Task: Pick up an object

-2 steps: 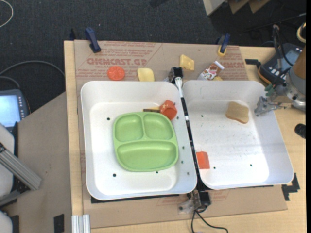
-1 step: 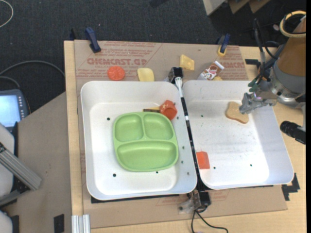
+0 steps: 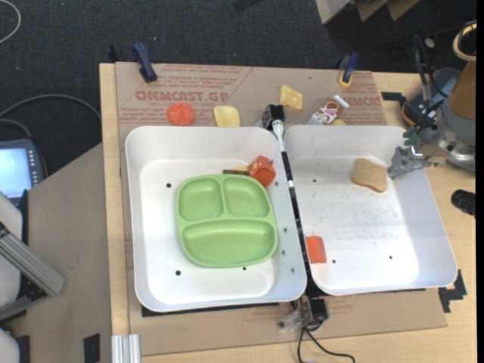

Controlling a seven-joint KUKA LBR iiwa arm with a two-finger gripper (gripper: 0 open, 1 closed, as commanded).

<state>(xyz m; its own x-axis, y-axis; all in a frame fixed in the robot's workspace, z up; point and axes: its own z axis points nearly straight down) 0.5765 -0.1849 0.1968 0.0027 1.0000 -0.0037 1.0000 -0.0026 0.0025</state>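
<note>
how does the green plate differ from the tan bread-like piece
The green plate lies in the left bin; the tan piece lies in the right bin. The plate is far larger and split into three compartments; the tan piece is a small plain lump. Both rest on white bin floors.

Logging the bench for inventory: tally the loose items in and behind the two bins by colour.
Green: 1, the divided plate
Orange or red: 3, cup, block, disc
Yellow: 2, piece, wedge
Tan: 1, bread slice
White and red: 1, packet
Total: 8
</note>
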